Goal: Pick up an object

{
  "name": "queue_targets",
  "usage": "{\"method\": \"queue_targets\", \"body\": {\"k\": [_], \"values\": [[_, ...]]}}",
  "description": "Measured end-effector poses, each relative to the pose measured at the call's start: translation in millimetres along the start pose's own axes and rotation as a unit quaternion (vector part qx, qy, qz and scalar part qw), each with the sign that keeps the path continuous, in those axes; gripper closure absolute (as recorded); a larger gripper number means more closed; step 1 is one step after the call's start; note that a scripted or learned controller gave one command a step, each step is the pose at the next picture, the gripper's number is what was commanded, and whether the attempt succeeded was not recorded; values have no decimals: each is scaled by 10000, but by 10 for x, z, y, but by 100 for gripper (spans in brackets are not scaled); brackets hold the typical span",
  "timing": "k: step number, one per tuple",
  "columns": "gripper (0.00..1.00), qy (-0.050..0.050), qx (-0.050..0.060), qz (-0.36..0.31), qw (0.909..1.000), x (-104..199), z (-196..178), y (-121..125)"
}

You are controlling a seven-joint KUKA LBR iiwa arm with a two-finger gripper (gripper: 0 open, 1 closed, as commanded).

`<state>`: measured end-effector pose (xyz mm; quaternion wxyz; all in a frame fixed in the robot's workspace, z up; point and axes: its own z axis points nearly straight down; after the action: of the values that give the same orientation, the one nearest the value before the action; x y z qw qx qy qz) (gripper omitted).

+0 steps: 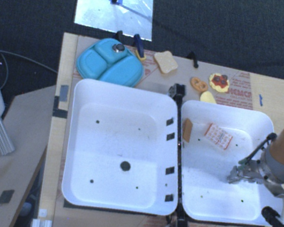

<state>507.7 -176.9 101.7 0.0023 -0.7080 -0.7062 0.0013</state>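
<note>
In the right bin [213,204] lie a red-and-white patterned packet [218,135] near the back and a small brown block [187,129] against the left wall. My gripper [238,175] hangs low over the right side of that bin, well in front and to the right of the packet. Nothing shows between its fingers. A small dark round thing [125,165] lies in the left bin [112,186].
Behind the bins lie a blue compartment tray [110,62], a slice of toast [165,61], a pretzel [198,84], a small pizza [219,82] and a yellow piece [208,97]. A divider with black clips [175,143] runs between the bins.
</note>
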Motion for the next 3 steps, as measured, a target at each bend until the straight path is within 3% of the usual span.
{"method": "queue_targets", "body": {"k": [1, 2, 3], "values": [[100, -9, -29, -17, 10000, 27, -251, -219], [100, -19, -85, -65, 9999, 392, -732, 661], [100, 12, 20, -19, 10000, 732, -315, -261]]}}
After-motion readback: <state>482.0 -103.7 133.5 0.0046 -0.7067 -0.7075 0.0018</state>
